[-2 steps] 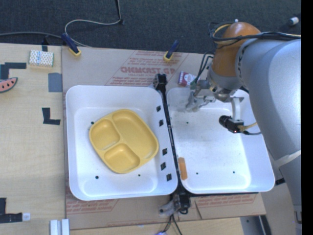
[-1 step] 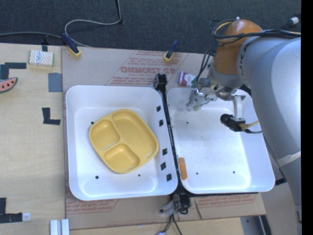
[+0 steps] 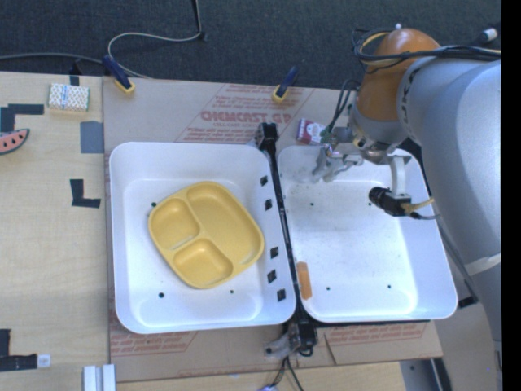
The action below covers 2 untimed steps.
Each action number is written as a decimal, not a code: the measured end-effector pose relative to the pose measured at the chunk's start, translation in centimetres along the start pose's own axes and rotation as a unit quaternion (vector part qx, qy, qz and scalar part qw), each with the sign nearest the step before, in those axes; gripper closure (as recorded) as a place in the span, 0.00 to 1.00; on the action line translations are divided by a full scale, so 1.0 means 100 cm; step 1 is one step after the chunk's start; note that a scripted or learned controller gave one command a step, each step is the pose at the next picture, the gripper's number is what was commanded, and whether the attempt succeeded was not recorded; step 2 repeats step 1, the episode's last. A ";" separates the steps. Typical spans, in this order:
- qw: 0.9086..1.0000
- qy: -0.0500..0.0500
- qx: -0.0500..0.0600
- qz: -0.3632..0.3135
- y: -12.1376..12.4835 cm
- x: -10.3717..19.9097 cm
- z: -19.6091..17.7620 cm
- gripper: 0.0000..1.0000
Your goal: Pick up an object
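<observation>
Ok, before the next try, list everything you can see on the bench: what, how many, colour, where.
Bins: two, white, side by side; left bin, right bin.
Divided plate: one, yellow, three compartments, in the left bin.
Small stick-shaped piece: one, orange, at the right bin's left edge, near the front.
Small packet: one, red and white, on the cardboard behind the right bin.
Clamps: two, blue and yellow, at the cardboard's back edge.
Sponge: one, white and yellow, on the wooden bench at far left.
Slice-shaped toy: one, red, at the left edge.
Arm: one, grey with an orange band.
Gripper: one, over the right bin's back left corner.
</observation>
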<state>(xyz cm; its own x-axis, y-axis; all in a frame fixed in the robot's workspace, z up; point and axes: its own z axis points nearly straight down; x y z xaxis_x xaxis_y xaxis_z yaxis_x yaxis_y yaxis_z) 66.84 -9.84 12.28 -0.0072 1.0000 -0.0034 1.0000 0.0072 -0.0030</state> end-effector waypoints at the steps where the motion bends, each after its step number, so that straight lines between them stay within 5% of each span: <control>1: 1.000 0.000 0.000 0.000 0.000 0.000 0.000 0.00; 2: 1.000 0.000 0.000 0.000 0.000 0.000 0.000 0.00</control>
